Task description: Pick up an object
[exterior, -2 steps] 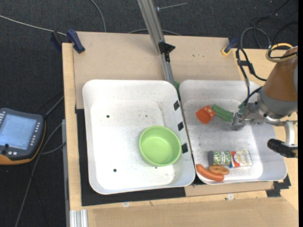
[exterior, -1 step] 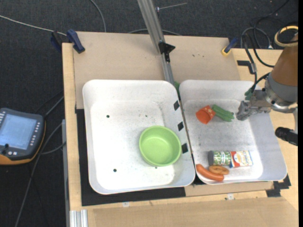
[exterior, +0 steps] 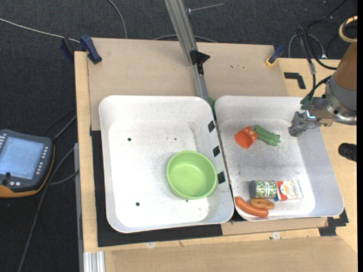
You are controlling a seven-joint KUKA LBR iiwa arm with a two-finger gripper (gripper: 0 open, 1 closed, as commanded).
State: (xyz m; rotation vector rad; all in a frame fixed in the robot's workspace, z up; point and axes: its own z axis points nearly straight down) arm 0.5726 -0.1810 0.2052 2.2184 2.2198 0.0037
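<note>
Still pre-grasp, by my read: gripper sits at the right bin's upper right, over bare floor, nothing between the fingers. Can't tell if they're apart or together, too small and blurred.

Nearest candidate is the carrot, just left of the gripper in the upper middle of that bin: orange stub, green top pointing right, lying flat, clear of the walls. Next move would need a short shift left, a descent, then a close across the narrow body.

Other options crowd the near edge: carton on its side, hot dog touching its lower left and tucked against the rim. Awkward approach.

Green bowl is in the left bin, well apart.
</note>
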